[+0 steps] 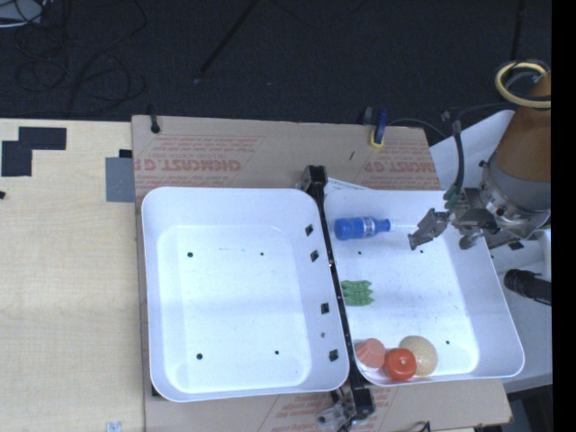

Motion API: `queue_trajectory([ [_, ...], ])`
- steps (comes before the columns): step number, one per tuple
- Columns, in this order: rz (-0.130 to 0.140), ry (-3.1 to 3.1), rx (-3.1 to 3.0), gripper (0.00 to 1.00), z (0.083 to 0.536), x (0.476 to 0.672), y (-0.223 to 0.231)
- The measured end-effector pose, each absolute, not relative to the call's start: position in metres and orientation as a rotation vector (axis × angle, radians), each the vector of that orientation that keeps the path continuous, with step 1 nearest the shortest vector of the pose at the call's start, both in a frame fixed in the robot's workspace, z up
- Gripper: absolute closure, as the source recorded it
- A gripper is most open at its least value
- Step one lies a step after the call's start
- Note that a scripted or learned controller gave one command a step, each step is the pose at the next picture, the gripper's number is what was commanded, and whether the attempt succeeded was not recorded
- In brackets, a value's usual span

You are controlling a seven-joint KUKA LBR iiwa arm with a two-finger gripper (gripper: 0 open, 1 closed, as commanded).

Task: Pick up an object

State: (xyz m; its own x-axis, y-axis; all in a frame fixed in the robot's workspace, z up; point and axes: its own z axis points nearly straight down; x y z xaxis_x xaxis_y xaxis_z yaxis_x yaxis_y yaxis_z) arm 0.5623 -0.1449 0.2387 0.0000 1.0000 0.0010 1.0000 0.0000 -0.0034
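The claw (435, 228) hangs spread and empty over the right bin (490, 331), just beside the blue bottle (360, 229) lying at its far end, so the approach seems underway; next it must descend and clench.

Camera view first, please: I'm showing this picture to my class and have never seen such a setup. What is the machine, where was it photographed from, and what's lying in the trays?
One camera looks down at a slant on a bench with two shallow white trays. From the right reaches a robot arm, grey with an orange band, ending in a pincer that hovers over the right tray. Nothing is seen between its fingers. That tray holds a blue bottle, a small green object, and, in its near corner, a pink piece, a red ball and a beige ball.
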Motion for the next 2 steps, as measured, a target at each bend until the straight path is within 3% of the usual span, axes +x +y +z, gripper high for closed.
queue_trajectory([
  [1,0.009,-2.209,-2.221,0.00,0.1793,0.5058,-0.1854],
  [2,0.002,-2.218,-2.221,0.00,0.1826,0.5092,-0.1835],
])
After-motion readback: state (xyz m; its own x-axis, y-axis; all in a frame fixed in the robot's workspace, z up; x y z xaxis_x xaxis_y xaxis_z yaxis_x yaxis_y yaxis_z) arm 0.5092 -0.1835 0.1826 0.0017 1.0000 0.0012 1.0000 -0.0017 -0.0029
